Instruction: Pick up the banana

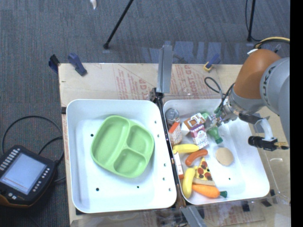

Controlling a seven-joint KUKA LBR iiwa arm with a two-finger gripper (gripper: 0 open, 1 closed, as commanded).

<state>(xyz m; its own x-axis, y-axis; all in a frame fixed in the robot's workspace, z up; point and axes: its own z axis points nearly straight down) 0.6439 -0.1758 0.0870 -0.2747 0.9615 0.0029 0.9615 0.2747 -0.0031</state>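
From here the gripper (218, 118) hangs over the right bin's (251, 174) clutter, banana (185, 148) at its eight o'clock, grip state unclear.

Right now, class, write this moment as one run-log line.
task: pick banana | end effector: over right bin, near cartons | bananas: in bin, ungrasped | green tray: left bin

You are looking at two bins sitting side by side: the left bin (78, 126) is holding a tray (123, 146), and the right bin (251, 169) is holding the food. Taking the hot dog (196, 157) as your landmark, one banana (185, 148) is lying just left of it, another banana (188, 181) below-left, the pizza (204, 170) just below, the cookie (224, 156) right, the cartons (196, 129) behind it.
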